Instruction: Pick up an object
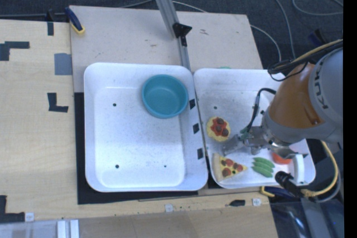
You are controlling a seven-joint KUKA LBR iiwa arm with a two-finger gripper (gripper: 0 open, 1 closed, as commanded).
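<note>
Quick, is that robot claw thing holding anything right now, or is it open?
Gripper: low in the right white bin, between the round toy pizza and the toy pizza slice; open or closed cannot be told, and nothing is visibly held.

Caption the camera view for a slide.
KUKA arm's gripper low in the right bin among toy foods; blue bowl in the left bin.
</note>
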